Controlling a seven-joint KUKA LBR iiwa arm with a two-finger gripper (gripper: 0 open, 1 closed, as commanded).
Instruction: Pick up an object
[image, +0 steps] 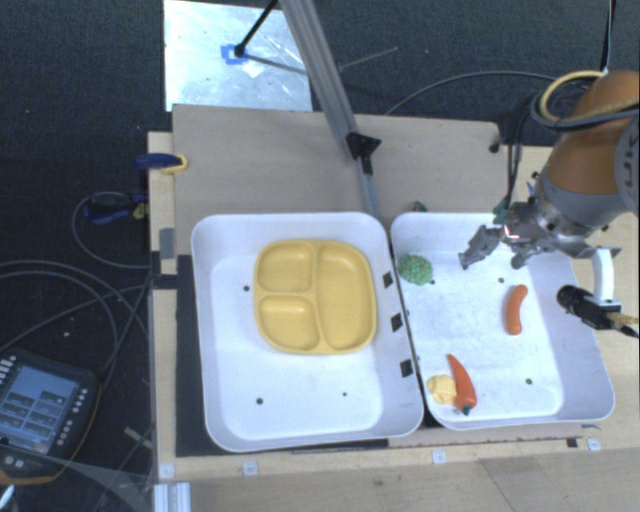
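Two white bins; tool (497, 250) spread, gripping nothing, above right bin (590, 395) near broccoli (415, 268), sausage (514, 309), carrot (461, 383).

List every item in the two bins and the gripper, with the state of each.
Yellow tray: flat in the left bin, compartments bare.
Broccoli: lying in the right bin.
Sausage: lying in the right bin.
Carrot: lying beside the yellow piece.
Gripper: open, above the right bin, holding nothing.
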